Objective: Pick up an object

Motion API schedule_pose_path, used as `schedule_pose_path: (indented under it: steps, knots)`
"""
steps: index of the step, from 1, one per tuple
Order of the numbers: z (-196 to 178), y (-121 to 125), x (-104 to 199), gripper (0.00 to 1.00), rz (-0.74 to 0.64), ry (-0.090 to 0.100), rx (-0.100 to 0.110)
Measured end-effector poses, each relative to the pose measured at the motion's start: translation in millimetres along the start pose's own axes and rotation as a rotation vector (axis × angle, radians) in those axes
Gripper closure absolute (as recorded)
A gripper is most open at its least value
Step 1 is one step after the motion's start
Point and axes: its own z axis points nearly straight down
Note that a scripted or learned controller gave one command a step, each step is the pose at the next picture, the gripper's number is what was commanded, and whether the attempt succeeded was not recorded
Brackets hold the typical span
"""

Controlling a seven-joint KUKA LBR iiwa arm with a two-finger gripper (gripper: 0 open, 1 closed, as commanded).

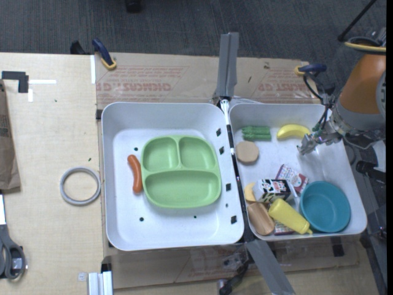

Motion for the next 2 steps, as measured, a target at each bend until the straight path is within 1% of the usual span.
schedule_pose_path:
  steps: [1,2]
  knots:
    - [-0.1,-12.6,-7.5,1.0,0.102,0.001,-0.001]
    - [0.5,-10.0,-2.6,0.0,0.098,0.007,-0.003]
